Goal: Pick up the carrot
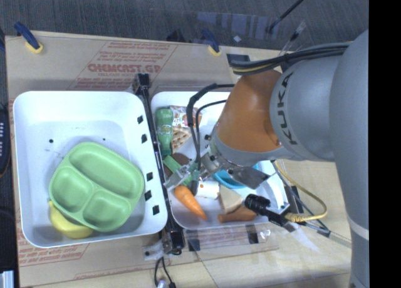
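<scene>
The carrot (188,201) is orange and tapered. It lies in the right bin (188,221) near the front left corner, its tip pointing to the front right. My gripper (191,174) hangs just above and behind the carrot's thick end, low inside the bin, under the orange-banded wrist. The arm hides most of the bin's right half.
In the right bin a green bottle (164,125), a waffle piece (181,136), a bread slice (230,201), a brown sausage-like piece (238,216) and a blue item (229,180) crowd around the gripper. The left bin (37,111) holds a green divided plate (97,185) resting on a yellow item (66,225).
</scene>
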